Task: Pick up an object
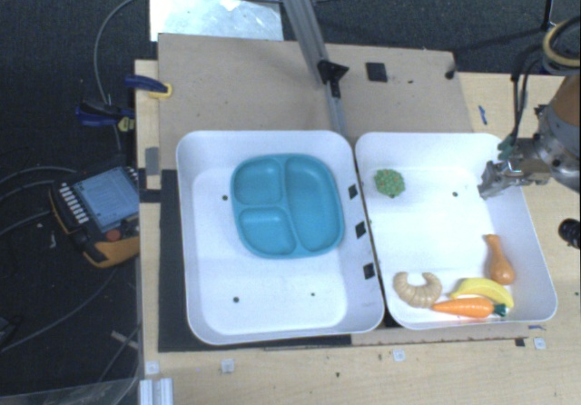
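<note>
The tool [495,174] is seen at the right bin's [436,222] far right rim, above the drumstick [497,259]; its state cannot be told.

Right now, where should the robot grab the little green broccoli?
Probably straight from above, closing on the rounded sides of the broccoli. It sits alone on open floor in the right bin, away from the walls, so the gripper has room on every side.

The arm [563,126] reaches in from the right, gripper [497,174] pointing left.
</note>
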Action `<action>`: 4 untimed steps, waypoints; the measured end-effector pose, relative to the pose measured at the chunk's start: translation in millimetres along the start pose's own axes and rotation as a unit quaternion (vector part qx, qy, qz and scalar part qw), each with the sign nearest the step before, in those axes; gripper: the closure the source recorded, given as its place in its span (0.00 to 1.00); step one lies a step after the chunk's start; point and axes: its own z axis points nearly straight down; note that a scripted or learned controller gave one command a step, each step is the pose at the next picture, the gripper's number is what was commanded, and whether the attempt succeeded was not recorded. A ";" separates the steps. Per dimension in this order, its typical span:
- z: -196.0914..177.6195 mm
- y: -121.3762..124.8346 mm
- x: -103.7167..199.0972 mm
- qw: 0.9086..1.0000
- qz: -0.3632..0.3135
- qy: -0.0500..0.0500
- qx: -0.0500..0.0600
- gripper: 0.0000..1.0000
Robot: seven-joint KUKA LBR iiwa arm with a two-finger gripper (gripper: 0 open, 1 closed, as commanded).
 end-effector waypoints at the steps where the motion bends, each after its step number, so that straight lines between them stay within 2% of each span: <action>1: -2.7 -4.3 50.2 1.000 0.000 0.000 0.000 1.00; 3: 26.6 0.5 150.5 1.000 0.000 0.000 0.001 1.00; 4: 20.6 0.4 198.1 1.000 0.000 0.000 0.000 1.00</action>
